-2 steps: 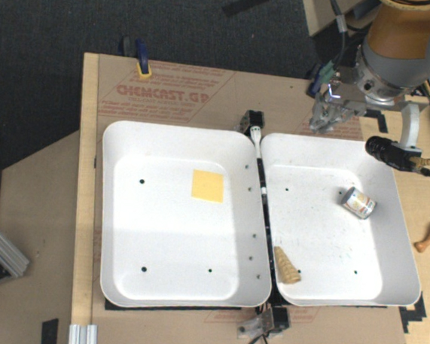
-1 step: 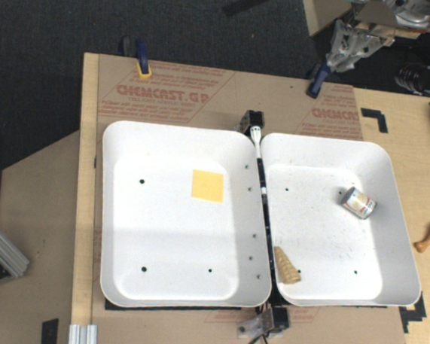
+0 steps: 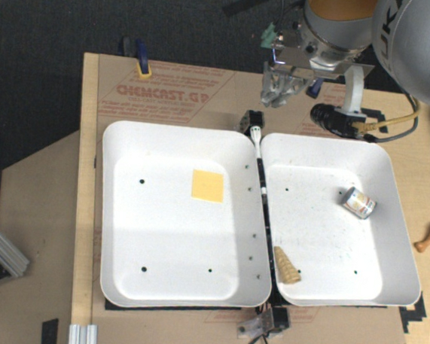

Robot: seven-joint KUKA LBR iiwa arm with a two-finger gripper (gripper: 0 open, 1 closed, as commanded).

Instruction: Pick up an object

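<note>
We saw the hand (image 3: 282, 91) raised above the far edge of the tabletop (image 3: 207, 91), beyond the seam where the two white bins met, with nothing between its fingers; whether it was spread wide or nearly closed we could not tell, since the fingertips blurred into one grey mass. The left bin (image 3: 114, 195) held a flat yellow square (image 3: 207, 186) lying near its middle. The right bin (image 3: 397, 245) held a small can (image 3: 359, 202) on its side toward the far right, and a tan ridged cone (image 3: 287, 264) close to the near left wall, just beside the divider. All three candidates sat well apart from the hand, so we judged the pick not yet begun. The risks, as we read them, came from the objects themselves. The yellow square looked thin and flush with the bin floor, so fingers closing on it might scrape past without catching an edge. The can, lying on its curved side, could roll away if one finger touched it first. The cone sat so near the bin wall that a descending finger might strike the rim or divider instead of straddling it. A descent aimed slightly off would likely close on air.
</note>
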